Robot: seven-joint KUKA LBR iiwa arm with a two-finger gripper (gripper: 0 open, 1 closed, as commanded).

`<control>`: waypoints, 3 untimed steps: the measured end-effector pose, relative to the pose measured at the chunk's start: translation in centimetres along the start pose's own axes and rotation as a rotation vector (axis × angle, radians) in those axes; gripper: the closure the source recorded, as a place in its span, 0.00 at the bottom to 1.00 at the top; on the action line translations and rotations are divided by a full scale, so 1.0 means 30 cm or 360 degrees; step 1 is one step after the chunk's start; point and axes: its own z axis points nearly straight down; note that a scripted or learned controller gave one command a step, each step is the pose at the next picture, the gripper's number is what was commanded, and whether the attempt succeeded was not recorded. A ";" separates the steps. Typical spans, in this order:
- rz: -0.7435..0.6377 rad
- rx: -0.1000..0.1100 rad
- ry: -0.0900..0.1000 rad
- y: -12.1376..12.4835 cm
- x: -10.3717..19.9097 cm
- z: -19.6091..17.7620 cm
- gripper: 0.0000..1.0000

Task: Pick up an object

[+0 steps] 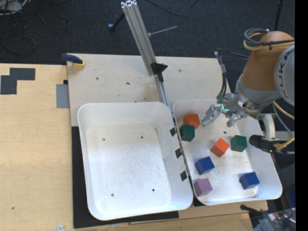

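The worktop (pixel 115 81) carries two shallow white bins side by side. The left bin (pixel 96 129) is the bigger one in view; the right bin (pixel 269 186) holds all the blocks. The arm (pixel 267 71) comes in from the right, its orange band above the wrist, and the jaws (pixel 222 117) hang over the upper part of the right bin, spread apart with nothing between them.

Seven blocks lie in the right bin. An orange block (pixel 191 120) sits near the bin's upper left, just left of the jaws, with a dark green block (pixel 187 133) touching it below. A second orange block (pixel 220 147) lies mid-bin, a green block (pixel 238 143) just to its right. A blue block (pixel 204 165) lies lower, a purple block (pixel 202 186) near the bottom left, and another blue block (pixel 249 180) near the bottom right.
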 end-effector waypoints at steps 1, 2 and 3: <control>0.0002 -0.0008 -0.0001 0.003 -0.002 -0.009 0.00; 0.0003 0.0002 -0.0001 -0.012 0.010 0.205 0.00; 0.0006 -0.0049 -0.0016 0.011 -0.005 0.262 0.00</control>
